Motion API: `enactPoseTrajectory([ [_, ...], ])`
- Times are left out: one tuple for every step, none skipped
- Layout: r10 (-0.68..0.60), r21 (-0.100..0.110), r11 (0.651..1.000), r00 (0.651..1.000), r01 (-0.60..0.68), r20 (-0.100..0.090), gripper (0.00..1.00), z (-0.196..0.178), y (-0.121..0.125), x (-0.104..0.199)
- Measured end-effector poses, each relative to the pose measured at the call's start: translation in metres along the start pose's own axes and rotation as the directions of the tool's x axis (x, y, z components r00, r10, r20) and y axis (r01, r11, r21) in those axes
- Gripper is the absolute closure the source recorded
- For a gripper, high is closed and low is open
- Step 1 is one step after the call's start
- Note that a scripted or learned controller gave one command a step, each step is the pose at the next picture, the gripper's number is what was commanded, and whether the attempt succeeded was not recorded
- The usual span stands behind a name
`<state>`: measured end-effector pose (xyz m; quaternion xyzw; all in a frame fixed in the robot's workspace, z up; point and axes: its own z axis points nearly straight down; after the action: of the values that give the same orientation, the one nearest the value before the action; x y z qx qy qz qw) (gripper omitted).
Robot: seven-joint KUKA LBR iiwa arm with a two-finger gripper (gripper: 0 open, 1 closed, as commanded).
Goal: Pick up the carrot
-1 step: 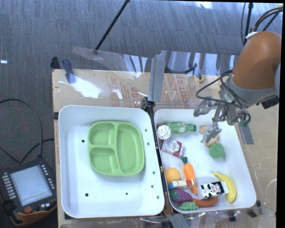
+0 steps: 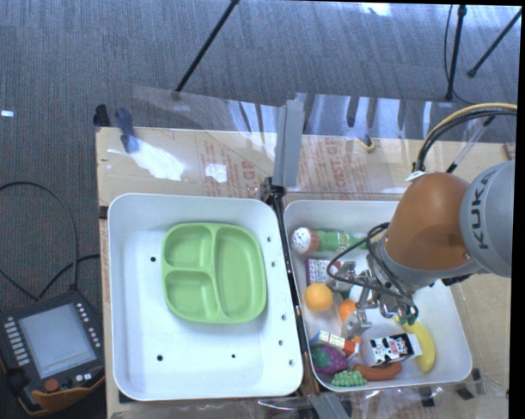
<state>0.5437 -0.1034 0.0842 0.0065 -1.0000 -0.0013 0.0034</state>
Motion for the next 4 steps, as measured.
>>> enactPoseTrajectory([
  [-0.006,0.0,1.0,1.0,0.006,0.006,1.0,-0.012,0.002,-0.003],
  [-0.098,0.005,0.995,0.995,0.098,0.016,1.0,-0.005,0.023,0.056],
  [-0.106,0.006,0.994,0.994,0.105,0.019,1.0,-0.155,0.014,0.044],
  [-0.106,0.002,0.994,0.994,0.106,0.008,0.0,-0.149,0.015,0.046],
])
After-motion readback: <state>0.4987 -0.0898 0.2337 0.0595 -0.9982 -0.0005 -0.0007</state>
